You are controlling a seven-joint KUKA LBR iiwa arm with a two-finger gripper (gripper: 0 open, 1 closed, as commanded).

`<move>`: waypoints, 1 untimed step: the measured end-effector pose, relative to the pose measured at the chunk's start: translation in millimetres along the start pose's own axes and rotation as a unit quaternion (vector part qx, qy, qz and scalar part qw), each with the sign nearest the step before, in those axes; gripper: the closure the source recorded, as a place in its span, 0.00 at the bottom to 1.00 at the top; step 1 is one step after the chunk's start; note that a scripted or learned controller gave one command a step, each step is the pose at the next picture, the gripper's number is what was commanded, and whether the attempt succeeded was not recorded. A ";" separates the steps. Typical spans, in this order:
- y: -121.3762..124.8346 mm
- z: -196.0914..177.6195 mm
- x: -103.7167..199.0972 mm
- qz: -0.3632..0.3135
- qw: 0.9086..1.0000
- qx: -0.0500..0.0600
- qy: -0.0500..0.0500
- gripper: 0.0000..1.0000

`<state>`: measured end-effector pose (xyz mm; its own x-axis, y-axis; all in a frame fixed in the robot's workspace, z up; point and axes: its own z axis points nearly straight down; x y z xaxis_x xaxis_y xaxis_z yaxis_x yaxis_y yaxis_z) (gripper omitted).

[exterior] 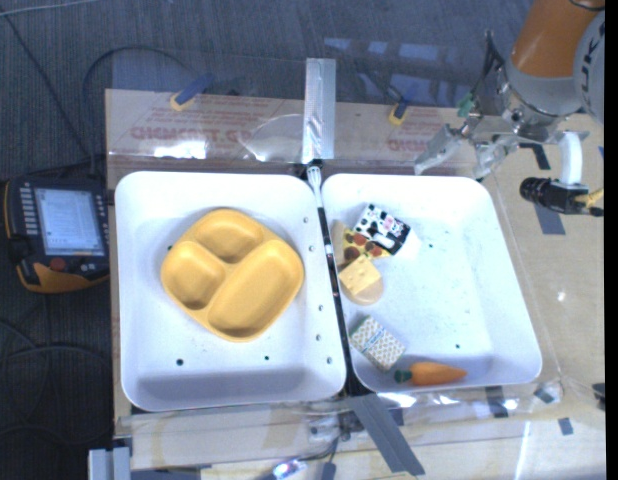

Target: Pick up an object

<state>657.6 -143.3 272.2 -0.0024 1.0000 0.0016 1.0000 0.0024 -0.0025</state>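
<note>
The arm comes in at the upper right, its orange band near the top edge, and the gripper [467, 148] hangs above the far rim of the right bin [499, 268], over the bench rather than over the bin's contents. Its two fingers [436, 155] look spread apart with nothing between them, though they are thin and partly lost against the bench, so this reading is not certain. In the right bin, the objects sit along the left side: a black-and-white patterned box [381, 230] near the far left corner, a tan block [360, 279] just in front of it and touching or nearly touching it, a small checkered packet [377, 343] nearer the front, and an orange carrot [435, 373] lying along the front wall. All of these are well apart from the gripper. The left bin [149, 368] holds a yellow three-section dish [232, 272] near its middle. A teach pendant [57, 230] lies on the floor left of the bench.
</note>
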 end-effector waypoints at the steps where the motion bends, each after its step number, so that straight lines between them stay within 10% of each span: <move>1: -54.4 129.8 19.2 -0.052 0.999 0.001 0.000 0.00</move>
<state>602.8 -124.0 142.6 -0.1053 0.9944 0.0017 0.9944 0.1053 -0.0042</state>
